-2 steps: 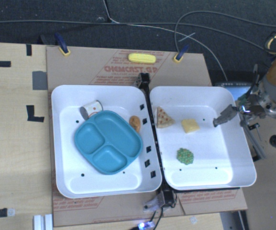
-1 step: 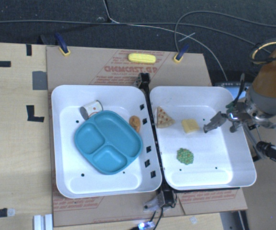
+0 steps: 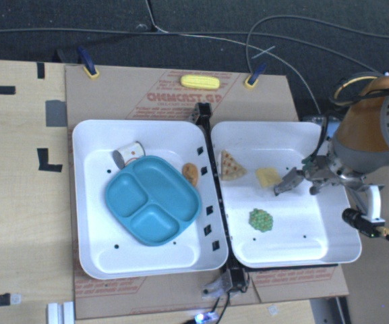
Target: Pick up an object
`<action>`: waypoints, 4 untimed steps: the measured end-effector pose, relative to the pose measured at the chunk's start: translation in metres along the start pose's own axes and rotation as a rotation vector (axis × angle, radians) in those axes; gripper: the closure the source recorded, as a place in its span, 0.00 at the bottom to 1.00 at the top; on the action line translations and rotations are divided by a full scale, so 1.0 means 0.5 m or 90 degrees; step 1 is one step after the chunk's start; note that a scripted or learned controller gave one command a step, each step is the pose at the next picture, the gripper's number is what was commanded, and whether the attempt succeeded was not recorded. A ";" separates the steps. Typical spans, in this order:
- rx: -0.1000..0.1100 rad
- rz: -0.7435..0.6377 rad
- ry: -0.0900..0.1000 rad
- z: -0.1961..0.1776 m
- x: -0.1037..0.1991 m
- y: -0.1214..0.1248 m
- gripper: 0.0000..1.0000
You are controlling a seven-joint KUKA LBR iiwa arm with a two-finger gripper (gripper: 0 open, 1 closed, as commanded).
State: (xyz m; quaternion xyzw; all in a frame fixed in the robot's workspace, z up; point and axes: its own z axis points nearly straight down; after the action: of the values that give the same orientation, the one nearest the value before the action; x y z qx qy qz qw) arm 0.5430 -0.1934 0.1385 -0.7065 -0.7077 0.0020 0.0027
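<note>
Yellow wedge [image 3: 267,176] lay in right bin [image 3: 315,248], toward its upper middle, with pincer [image 3: 296,181] just beside it at three o'clock, low over the bin floor. Held nothing; whether fingers stood parted or closed could not be told. Looked like the approach step, grasp not yet made. Next move would likely call for a short shift toward nine o'clock, then closing on the wedge. Green lump [image 3: 261,219] sat at six o'clock from the wedge, patterned triangle [image 3: 231,165] at nine o'clock. Blue tray [image 3: 152,200] and small cup [image 3: 128,154] rested in left bin [image 3: 90,248].
</note>
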 end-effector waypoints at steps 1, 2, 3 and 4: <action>-0.005 0.000 -0.002 0.104 0.001 0.001 0.00; -0.006 0.000 -0.003 0.078 0.000 0.003 1.00; -0.006 0.000 -0.001 -0.023 0.021 0.006 1.00; -0.006 0.000 -0.002 -0.108 0.017 0.005 1.00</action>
State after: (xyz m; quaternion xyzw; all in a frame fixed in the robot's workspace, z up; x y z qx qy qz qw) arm 0.5458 -0.1852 0.1926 -0.7067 -0.7076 -0.0007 -0.0018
